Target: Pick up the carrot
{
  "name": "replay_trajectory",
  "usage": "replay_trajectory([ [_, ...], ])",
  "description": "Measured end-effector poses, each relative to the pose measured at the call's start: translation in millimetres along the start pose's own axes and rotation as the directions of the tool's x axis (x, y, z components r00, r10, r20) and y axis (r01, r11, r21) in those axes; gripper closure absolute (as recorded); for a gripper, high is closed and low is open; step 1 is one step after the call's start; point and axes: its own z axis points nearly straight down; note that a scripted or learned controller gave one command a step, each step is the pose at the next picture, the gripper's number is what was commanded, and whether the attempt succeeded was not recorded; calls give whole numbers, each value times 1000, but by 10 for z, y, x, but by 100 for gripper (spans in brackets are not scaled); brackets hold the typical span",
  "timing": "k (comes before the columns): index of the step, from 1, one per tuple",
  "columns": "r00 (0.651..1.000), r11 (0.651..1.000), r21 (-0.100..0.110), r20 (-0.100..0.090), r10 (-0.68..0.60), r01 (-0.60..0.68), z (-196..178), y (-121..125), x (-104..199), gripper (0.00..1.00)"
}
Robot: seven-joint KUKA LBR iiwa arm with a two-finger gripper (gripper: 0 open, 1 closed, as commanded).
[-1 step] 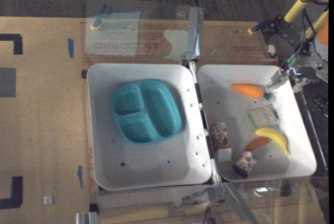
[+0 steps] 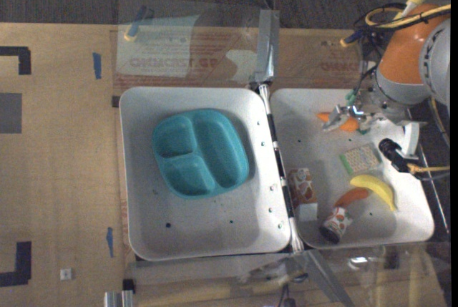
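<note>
On the wooden worktop (image 2: pixel 57 177), the left white bin (image 2: pixel 136 177) holds a teal three-compartment plastic plate (image 2: pixel 200 153). In the right white bin (image 2: pixel 415 216), the small orange carrot (image 2: pixel 346 124) lies near the far wall, with the grey metal hand (image 2: pixel 348 114) directly over it, touching or nearly so. You cannot tell whether it is grasping. Before lifting, make sure both fingers straddle the carrot, well apart from the yellow banana (image 2: pixel 377 188) nearer the front.

A teal plate (image 2: pixel 201 152) lies in the left bin (image 2: pixel 136 177). The right bin (image 2: pixel 415 220) holds a banana (image 2: pixel 376 189), cup (image 2: pixel 335 223), carton (image 2: pixel 303 186) and checked card (image 2: pixel 360 157).
</note>
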Motion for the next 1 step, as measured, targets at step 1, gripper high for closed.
replay_trajectory([
  [1, 999, 999, 10, -9, -53, 54, 123, 261, -237, 0],
])
